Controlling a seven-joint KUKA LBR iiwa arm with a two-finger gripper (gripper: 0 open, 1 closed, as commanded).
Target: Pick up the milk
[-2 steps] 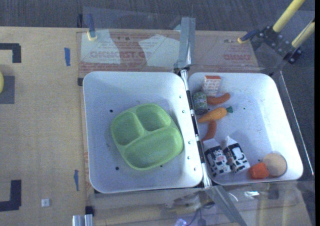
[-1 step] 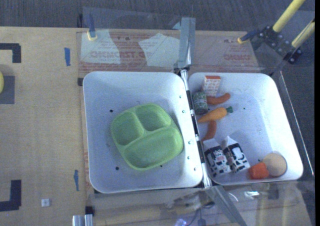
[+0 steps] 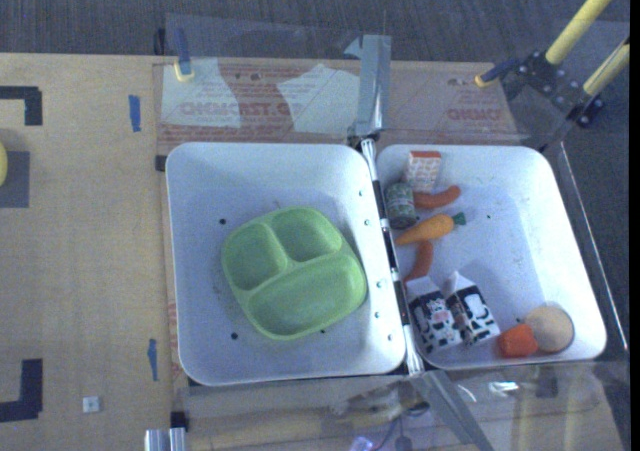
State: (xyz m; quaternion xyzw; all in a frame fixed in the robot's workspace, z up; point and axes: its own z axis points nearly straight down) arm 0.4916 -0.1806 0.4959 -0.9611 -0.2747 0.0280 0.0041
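The milk [image 3: 453, 318] is a white carton with black cow patches. It lies on its side in the front left corner of the right bin [image 3: 520, 229], close against the divider between the two bins. Nothing covers it, and the space above it is open.
Along the right bin's left side lie an orange-and-white carton [image 3: 425, 169], a dark can [image 3: 400, 204], two sausages [image 3: 437, 198], [image 3: 423, 259] and a carrot [image 3: 430, 229]. A beige ball [image 3: 549, 327] and an orange piece [image 3: 517, 341] sit right of the milk. A green divided plate [image 3: 293, 272] lies in the left bin [image 3: 200, 199].
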